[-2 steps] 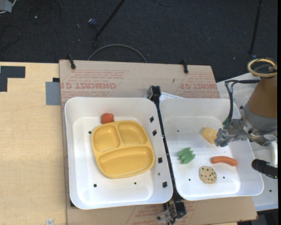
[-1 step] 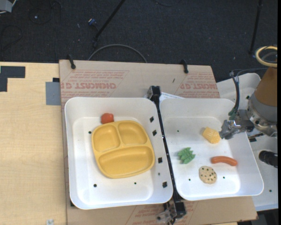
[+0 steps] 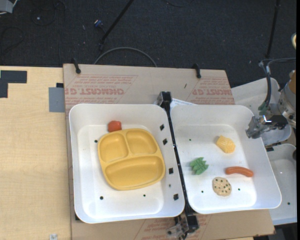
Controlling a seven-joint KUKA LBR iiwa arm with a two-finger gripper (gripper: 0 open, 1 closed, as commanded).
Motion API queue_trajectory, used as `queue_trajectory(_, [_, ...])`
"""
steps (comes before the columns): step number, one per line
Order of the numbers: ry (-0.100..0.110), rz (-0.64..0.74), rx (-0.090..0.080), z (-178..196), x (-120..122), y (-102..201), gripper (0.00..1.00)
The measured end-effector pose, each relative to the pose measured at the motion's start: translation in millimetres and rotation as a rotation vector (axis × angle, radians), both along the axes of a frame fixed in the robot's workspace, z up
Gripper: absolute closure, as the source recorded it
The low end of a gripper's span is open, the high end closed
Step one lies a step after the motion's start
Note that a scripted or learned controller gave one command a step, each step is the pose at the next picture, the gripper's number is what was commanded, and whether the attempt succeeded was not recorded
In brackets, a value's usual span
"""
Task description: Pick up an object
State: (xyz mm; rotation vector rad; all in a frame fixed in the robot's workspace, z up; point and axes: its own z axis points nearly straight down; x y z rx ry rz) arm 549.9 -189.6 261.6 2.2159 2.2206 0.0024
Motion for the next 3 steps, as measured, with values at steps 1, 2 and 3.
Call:
queue_trajectory(1, [0.005,0.001,0.002,8,0,0,1.00])
queue_trajectory(2, [0.008,0.003,0.005,-10,2,55,1.00])
queue_trajectory(3, [0.008,0.003,0.005,-5,2,108,1.00])
